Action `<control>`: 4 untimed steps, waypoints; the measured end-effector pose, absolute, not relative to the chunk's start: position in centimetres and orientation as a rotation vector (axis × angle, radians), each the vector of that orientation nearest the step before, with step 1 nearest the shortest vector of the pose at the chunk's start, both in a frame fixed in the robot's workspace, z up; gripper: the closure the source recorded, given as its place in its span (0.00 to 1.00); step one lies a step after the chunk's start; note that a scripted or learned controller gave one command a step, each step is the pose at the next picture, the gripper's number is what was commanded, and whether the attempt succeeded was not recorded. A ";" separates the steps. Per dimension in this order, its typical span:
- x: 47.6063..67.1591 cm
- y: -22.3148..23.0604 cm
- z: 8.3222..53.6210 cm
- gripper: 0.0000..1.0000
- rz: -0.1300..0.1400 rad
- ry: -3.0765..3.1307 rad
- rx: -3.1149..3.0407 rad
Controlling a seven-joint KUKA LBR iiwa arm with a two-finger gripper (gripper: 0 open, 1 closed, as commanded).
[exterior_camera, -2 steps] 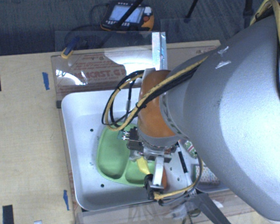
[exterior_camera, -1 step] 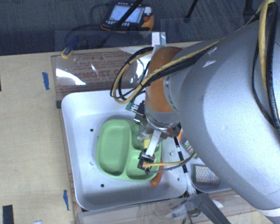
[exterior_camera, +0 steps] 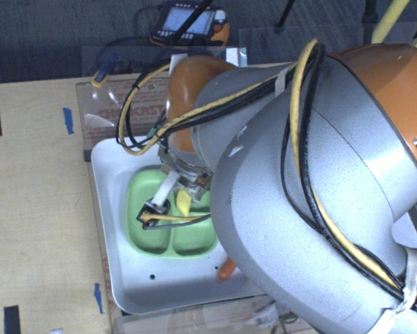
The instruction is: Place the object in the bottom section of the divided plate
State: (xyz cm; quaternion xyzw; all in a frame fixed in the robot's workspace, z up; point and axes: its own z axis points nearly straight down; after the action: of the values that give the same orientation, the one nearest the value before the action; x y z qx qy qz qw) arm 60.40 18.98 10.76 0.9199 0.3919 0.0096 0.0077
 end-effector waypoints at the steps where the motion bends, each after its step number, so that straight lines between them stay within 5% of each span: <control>1: 62.7 13.9 11.1 1.00 0.029 0.469 3.117; 2: 62.7 13.9 12.0 1.00 0.030 0.465 3.118; 3: 66.5 15.7 10.5 1.00 0.050 0.316 3.131; 4: 66.3 15.7 10.1 0.00 0.036 0.315 3.131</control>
State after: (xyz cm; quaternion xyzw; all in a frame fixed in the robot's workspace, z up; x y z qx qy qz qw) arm 66.25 15.73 10.13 0.9949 0.1002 0.0114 -0.0025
